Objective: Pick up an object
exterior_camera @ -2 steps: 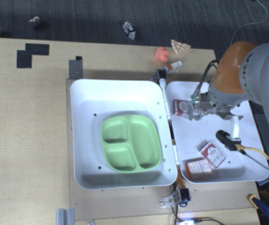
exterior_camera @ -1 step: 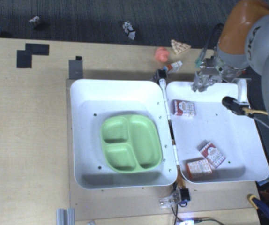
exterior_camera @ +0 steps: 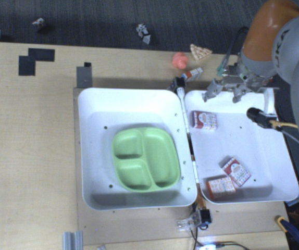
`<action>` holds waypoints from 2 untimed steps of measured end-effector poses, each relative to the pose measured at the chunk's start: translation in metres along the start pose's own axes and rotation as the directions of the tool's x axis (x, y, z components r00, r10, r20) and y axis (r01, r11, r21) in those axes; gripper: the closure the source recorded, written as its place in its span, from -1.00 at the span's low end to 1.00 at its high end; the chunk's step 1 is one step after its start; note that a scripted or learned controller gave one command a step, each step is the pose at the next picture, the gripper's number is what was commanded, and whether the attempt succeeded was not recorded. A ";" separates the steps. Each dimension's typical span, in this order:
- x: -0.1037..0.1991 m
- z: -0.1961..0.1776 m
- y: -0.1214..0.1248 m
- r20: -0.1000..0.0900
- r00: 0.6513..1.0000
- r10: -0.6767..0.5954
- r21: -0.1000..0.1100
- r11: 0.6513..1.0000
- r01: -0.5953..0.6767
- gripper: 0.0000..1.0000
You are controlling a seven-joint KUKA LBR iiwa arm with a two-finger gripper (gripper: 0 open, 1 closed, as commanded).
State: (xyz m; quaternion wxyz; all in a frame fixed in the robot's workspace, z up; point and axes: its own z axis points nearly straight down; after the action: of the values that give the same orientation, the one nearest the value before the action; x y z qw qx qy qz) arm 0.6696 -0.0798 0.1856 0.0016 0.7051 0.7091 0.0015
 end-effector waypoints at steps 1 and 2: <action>-0.012 0.091 -0.086 -0.001 1.000 0.004 0.007 1.000 -0.004 -1.00; -0.017 0.098 -0.143 0.001 1.000 0.004 -0.005 1.000 -0.004 -1.00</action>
State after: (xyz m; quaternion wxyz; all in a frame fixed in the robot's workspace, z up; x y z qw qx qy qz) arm 0.5270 -0.0972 0.0873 0.0040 0.7065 0.7077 0.0029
